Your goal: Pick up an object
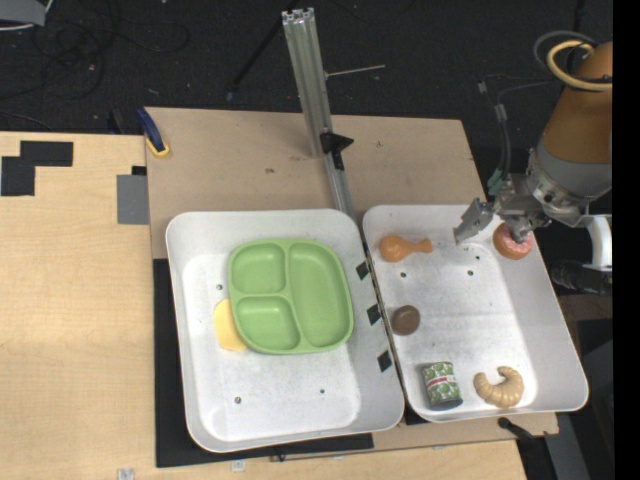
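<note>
Pincer hovers over the small round pink-red toy; its state you cannot tell. Likely light, rigid, slippery: grip across its middle.

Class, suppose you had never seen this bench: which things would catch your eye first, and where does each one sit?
The green tray stands out, lying in the left bin with a yellow piece poking out at its left edge. On the right, the arm reaches in, its claw over the right bin's far end, beside a pink donut. An orange drumstick, brown ball, green can and croissant lie scattered there.
</note>
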You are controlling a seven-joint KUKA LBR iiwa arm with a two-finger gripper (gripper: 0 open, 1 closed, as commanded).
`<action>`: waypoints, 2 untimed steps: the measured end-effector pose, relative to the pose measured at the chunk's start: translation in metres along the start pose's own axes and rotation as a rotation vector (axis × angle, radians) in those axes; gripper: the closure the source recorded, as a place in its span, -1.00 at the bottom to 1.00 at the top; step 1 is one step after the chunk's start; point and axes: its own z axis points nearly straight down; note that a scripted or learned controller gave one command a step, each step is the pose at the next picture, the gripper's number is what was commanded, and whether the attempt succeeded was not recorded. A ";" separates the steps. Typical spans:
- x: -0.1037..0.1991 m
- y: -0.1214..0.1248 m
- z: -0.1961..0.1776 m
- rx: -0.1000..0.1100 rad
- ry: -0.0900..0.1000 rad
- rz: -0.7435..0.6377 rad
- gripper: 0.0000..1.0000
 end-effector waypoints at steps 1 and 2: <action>-0.003 -0.006 0.063 0.008 0.002 0.000 -1.00; 0.003 0.000 0.113 0.006 0.002 -0.002 -1.00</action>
